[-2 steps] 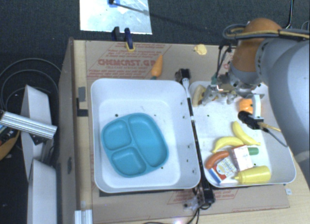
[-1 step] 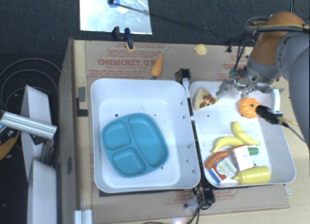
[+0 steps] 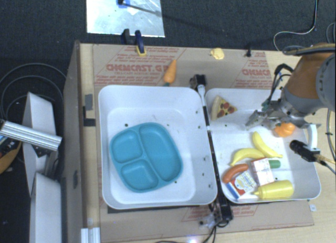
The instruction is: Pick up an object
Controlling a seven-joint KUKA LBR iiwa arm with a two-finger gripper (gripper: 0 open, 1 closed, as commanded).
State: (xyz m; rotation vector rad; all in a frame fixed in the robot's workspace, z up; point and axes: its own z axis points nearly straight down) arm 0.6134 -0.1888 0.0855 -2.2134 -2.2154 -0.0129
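Gripper (image 3: 269, 119) low over right bin (image 3: 314, 183), far side, beside orange (image 3: 285, 129). Finger state: can't tell. Bananas (image 3: 255, 150) just nearer, pizza (image 3: 223, 107) left.

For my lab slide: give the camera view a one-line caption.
Gripper over the right bin of toy food, beside an orange fruit; blue tray in the left bin.

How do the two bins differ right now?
The left bin holds one thing, a blue divided plate; the right bin holds many small items, among them a pizza slice and bananas. The gripper is over the right bin, not the left. Both are shallow and white.
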